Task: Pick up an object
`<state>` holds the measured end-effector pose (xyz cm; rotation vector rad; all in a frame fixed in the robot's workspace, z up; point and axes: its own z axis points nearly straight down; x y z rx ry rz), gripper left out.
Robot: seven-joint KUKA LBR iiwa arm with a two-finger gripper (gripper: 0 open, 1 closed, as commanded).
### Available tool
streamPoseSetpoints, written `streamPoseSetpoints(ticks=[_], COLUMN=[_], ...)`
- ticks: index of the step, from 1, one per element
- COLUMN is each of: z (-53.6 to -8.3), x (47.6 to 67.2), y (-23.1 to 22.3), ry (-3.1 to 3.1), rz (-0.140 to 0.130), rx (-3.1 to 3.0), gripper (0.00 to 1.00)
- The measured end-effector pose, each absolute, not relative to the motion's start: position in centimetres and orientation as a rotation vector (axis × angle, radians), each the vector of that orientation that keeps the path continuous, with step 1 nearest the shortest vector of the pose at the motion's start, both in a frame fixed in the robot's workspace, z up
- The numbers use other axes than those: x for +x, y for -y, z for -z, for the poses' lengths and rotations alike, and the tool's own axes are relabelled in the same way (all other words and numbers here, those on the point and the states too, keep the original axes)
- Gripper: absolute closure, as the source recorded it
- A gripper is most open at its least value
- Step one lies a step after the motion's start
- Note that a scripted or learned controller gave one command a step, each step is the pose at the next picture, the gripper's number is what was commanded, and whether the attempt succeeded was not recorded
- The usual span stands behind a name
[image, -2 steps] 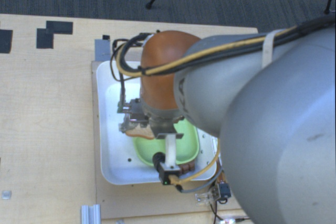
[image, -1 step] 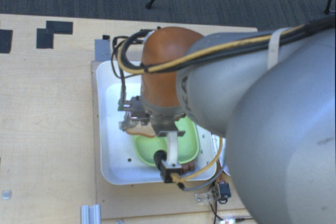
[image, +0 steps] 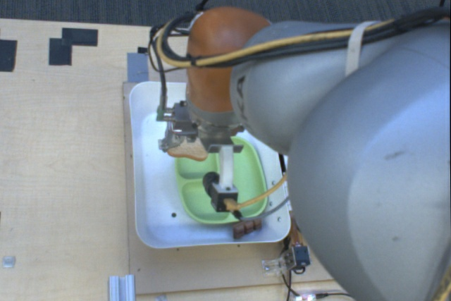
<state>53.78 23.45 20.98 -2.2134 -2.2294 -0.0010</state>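
In the camera view, the grey arm [image: 366, 151] comes in from the right and covers much of the scene, its orange band [image: 215, 56] sitting above the wrist. The gripper [image: 186, 143] points down over the left part of a white bin [image: 144, 180] that rests on the pale wooden tabletop [image: 63, 158]. Its tips are hidden from this angle, so I cannot tell whether it is open or closed.

A light green tray [image: 201, 206] with a divider lies inside the bin, toward its right and lower part. A flat tan piece [image: 190, 151] sits right under the gripper, at the upper left edge of the green tray. It looks to be touching the gripper, but I cannot tell whether it is being gripped or is just lying there. A small dark brown piece [image: 246, 228] lies at the bin's lower rim, just beside the tray's lower edge and well apart from the gripper.

Black square markings [image: 72, 44] show on the tabletop at the upper left, away from the bin.
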Motion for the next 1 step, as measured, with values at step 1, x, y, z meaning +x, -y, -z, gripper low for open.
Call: streamPoseSetpoints(ticks=[1], z=[-20.99], x=[53.77], y=[-23.47], ry=[2.23], rz=[0.001], rx=[-2.213], gripper=[0.0])
